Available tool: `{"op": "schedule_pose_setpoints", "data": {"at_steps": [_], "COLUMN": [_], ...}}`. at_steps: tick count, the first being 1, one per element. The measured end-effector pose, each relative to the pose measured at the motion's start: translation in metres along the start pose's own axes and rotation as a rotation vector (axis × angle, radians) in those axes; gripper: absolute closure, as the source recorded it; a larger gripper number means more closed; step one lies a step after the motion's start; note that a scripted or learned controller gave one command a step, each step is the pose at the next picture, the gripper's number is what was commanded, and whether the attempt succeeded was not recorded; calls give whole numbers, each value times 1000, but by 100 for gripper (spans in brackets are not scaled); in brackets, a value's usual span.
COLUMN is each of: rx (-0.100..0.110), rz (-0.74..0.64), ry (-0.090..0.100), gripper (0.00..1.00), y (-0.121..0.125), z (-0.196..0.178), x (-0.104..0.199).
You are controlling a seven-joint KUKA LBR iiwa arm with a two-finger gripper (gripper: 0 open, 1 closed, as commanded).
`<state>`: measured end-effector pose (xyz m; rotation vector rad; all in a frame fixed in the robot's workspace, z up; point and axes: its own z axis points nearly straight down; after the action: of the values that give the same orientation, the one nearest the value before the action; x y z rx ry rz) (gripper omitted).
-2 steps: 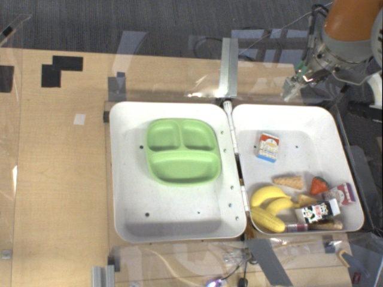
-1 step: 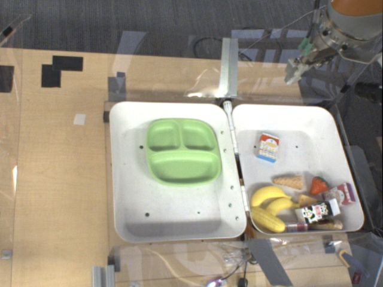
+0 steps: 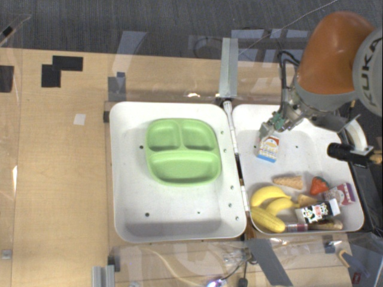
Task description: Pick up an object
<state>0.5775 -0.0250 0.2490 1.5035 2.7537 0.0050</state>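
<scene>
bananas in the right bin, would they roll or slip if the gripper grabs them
The bananas look curved and smooth, so two fingers would probably slide off unless they close across the middle. They seem joined as a bunch, so likely heavy for their size and prone to swing. Lying against the bin wall, they probably won't roll far.

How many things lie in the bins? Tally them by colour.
Green: 1, divided plate
Yellow: 2, bananas
Red: 1, strawberry
Tan: 1, bread slice
White cartons: 2, small carton and cow-print carton
Pink packet: 1
Total: 8
</scene>
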Motion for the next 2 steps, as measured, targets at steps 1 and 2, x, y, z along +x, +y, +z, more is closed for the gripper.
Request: {"op": "schedule_pose_setpoints", "data": {"at_steps": [1,2], "rx": [1,3], "rz": [329,864], "ry": [0,0], "gripper": [100,100], "y": [-56,-55], "z": [64,123], "x": [-17,-39]}}
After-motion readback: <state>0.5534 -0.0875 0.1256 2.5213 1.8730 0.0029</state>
